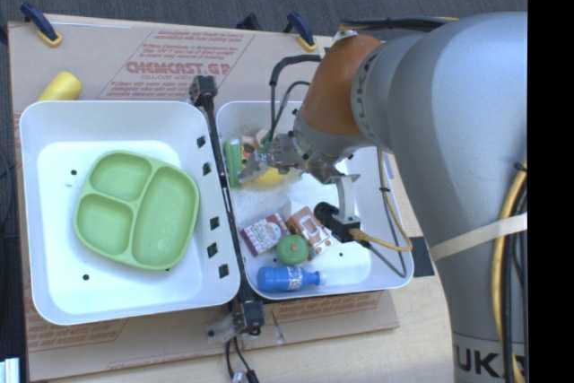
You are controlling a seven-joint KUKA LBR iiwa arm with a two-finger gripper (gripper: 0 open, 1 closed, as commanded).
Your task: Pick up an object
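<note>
My gripper [260, 161] is low in the upper part of the right bin [386, 269], reached in from the right under the orange wrist band. Its tip sits over a yellow object [269, 178] beside a green item [233, 162] near the bin's left wall. Lower in that bin lie a small red-and-white packet [263, 234], a brown packet [309, 229], a green round object [292, 249] and a blue bottle [289, 279] on its side. The arm hides the bin's right half.
The left bin [54, 282] holds a light green divided plate [136, 209]. A yellow object [61, 87] rests on the cardboard beyond that bin. Blue clamps [40, 22] grip the board's far edge. Black clips line the wall between the bins.
</note>
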